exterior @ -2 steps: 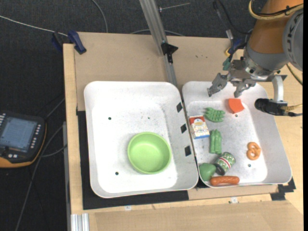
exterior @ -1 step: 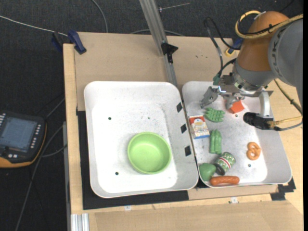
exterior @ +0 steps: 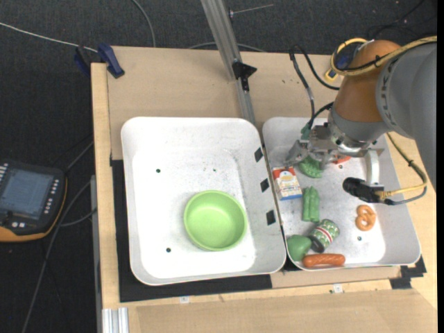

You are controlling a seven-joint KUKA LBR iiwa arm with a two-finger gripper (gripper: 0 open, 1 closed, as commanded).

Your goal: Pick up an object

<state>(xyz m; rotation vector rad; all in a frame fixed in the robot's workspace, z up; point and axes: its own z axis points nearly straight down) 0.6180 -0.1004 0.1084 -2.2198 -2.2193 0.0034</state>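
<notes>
— Where does the camera sit?
— Above the bench (exterior: 180,68), looking down at a slant, far enough to take in both bins (exterior: 139,144) and floor at the frame's left.

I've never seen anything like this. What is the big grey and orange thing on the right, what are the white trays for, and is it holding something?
The grey and orange thing is a robot arm, seen from one camera fixed above the bench and looking down at a slant. At the arm's tip is a gripper, its grasping hand.

Two shallow white bins sit side by side. The left bin holds a green bowl. The right bin holds small toy-like items: a little carton, a green object, a striped can, a pretzel, a sausage and a green lump.

The gripper is low over a green item at the back of the right bin. Whether it grips that item I cannot tell from here.
</notes>
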